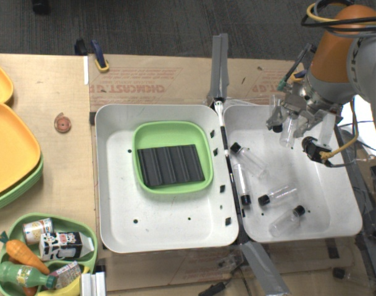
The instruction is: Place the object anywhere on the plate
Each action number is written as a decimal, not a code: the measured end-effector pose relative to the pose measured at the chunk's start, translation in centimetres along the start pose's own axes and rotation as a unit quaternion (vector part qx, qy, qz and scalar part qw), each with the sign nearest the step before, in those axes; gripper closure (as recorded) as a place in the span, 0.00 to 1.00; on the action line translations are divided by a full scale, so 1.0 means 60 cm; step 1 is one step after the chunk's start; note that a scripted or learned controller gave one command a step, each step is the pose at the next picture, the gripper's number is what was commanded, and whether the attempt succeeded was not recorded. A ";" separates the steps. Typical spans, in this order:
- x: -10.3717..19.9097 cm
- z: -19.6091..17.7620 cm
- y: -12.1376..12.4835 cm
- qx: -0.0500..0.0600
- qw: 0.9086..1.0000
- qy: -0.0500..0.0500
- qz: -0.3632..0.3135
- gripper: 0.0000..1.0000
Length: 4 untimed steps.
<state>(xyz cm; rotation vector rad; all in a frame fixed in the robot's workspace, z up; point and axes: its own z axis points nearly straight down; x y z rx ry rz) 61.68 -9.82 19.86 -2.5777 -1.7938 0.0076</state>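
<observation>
— One arm, one hand (291,123): where does it sit?

— In the upper right of the frame, over the upper part of the right bin (342,217). It hangs from the orange band of the arm (336,54). A clear shape shows at its tip, possibly a tube, but I cannot tell whether the hand is wide, narrow or holding anything.

— And the thing to be moved?

— Several clear tubes with black caps lie in that same bin, below and left of the hand. Nearest is one (248,159) running slantwise from upper left to lower right, cap at its upper left end. Another (278,195) lies lower, near the middle of the bin, and a third (286,220) lower still. A thin tube (242,184) lies along the bin's left wall.

— Where is the plate from there?

— The green plate (173,133) sits in the left bin (113,227), well left of the hand and slightly lower in the frame, with a dark ribbed mat (172,165) on it. I judge the carry runs leftward across the divider between the bins.

— Anything on the desk (64,91) in the way?

— No; the yellow dishes (12,147) lie far left.
</observation>
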 end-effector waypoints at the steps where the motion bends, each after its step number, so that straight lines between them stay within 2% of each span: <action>1: 0.050 0.014 -0.093 0.000 0.998 0.001 -0.063 1.00; 2: 0.164 0.003 -0.130 -0.001 0.995 0.000 -0.095 1.00; 3: 0.196 0.013 -0.154 0.000 0.992 0.000 -0.128 1.00; 4: 0.196 0.013 -0.153 0.000 0.992 0.000 -0.128 0.00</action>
